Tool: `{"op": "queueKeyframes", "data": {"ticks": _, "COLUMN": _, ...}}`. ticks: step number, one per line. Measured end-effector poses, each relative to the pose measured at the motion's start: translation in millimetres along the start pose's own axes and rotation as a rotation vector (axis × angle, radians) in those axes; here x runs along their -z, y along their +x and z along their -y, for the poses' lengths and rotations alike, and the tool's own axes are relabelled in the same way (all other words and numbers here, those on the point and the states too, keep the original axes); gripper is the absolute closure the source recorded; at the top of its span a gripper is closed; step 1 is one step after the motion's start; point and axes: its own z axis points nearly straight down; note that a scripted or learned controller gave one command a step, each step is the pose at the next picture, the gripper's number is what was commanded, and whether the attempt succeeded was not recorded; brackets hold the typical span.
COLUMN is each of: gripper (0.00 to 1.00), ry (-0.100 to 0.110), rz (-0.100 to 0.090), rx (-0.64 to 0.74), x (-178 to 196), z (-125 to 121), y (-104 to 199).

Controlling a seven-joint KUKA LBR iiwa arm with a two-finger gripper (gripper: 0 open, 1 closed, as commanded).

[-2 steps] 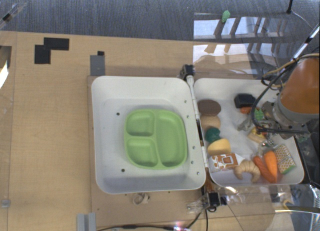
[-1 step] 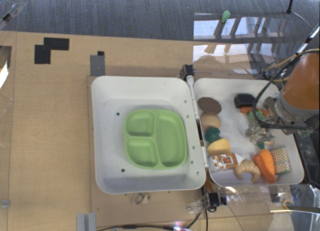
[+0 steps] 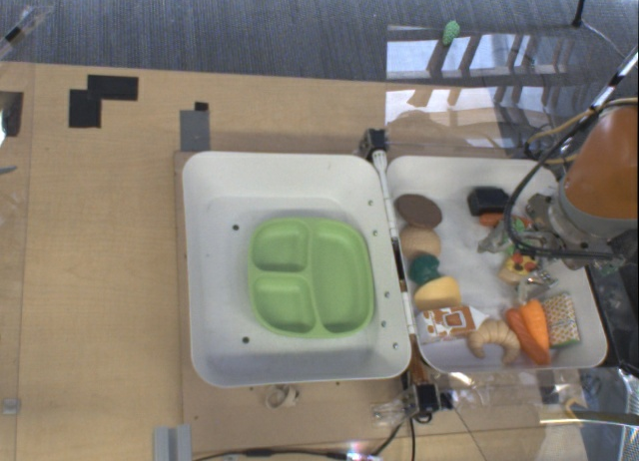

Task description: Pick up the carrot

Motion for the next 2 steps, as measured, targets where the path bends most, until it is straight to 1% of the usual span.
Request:
{"op": "queueKeyframes", "data": {"ticks": 1, "gripper": 0.0, "ry": 0.005, "rz": 0.016, "rx": 0.198, "x": -5.0, "z": -4.1, "y": 13.8}}
{"op": "queueKeyframes", "data": {"ticks": 2, "gripper": 0.0, "ry": -0.008, "rz": 0.024, "rx": 0.662, "x": -6.8, "z": -18.3, "y": 17.0}}
